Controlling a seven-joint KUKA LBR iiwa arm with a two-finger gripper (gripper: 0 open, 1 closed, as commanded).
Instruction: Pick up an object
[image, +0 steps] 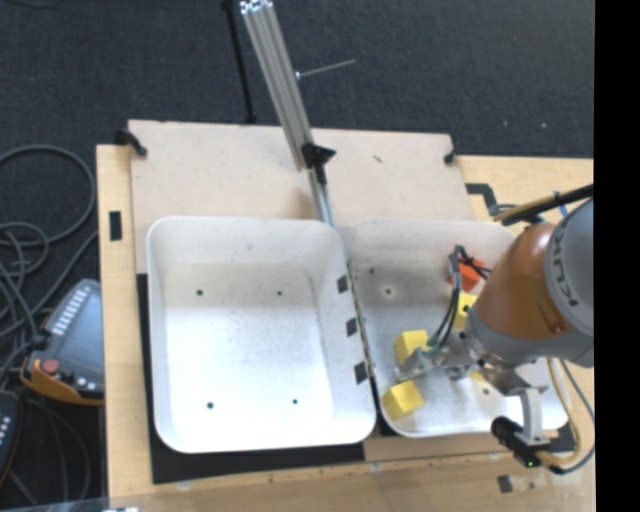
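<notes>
Grey and orange, the KUKA arm's wrist section (535, 295) bulks largest in the camera view, coming in from the right over the right-hand shallow white bin (400, 250). Its two-finger gripper (432, 365) reaches down and leftward into that bin, the metal tip sitting between two yellow foam-like blocks: the upper yellow block (410, 346) lies just above and left of the tip, touching or nearly touching it, while the lower yellow block (403, 399) lies just below and left, close to the bin's front wall. Whether the fingers are spread or closed cannot be told at this size, and neither block is plainly seen between them, so I would not call anything held. A small red and dark object (466, 266) sits further back in the same bin, partly behind the arm's cabling, well apart from the tip. Both blocks look roughly cubic with no clear long axis, so approach angle probably matters less than centring over one of them. Room is tight here: the divider wall where the two bins meet runs just left of the blocks, and the rounded front corner of the bin crowds the lower one, so a sideways nudge could pin a block against a wall. Beyond the divider, the left-hand white bin (250, 330) offers open floor.
</notes>
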